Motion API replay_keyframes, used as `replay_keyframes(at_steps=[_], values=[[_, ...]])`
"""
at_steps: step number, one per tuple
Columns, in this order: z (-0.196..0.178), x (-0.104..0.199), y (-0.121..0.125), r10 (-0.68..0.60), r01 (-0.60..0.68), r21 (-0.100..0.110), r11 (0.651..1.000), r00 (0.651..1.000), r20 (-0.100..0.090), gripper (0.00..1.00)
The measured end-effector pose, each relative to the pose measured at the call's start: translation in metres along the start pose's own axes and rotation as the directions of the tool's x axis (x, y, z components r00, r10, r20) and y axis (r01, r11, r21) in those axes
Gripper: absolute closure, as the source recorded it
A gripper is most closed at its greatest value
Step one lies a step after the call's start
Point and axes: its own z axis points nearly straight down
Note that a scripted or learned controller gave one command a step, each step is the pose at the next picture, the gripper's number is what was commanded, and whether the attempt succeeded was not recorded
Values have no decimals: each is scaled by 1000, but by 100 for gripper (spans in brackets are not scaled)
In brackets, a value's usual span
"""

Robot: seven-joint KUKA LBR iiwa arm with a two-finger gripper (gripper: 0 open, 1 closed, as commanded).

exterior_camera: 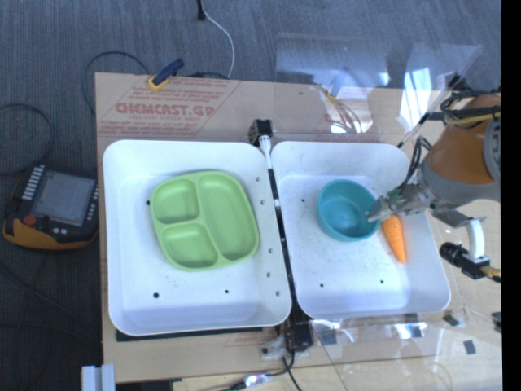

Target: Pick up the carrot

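Green divided plate [203, 220] in left bin [122, 300], well left of pincer | blue bowl [348, 209] in right bin [423, 296], just left of pincer | pincer [389, 208] low at bowl's right rim, its opening can't be made out | carrot [395, 236] on bin floor, top end touching or directly under pincer.

Bright, even overhead light; white bins [195, 316] close to washed out. Strong glare patches on clear sheet [383, 80] at upper right (window-like reflections). Soft, short shadows under green plate [203, 218] and blue bowl [346, 210]. Slight softness overall, carpet [49, 23] grainy.
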Motion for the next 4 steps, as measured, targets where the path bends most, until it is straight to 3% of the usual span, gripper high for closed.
replay_keyframes(at_steps=[1, 2, 3, 4], values=[[-52, 47, 43, 120, -120, 69, 990, 993, 0, 100], [-50, 46, 41, 124, -123, 74, 990, 992, 0, 0], [13, 28, 10, 166, -165, 63, 984, 986, -3, 0], [21, 11, -11, 18, -17, 36, 999, 999, -38, 0]])
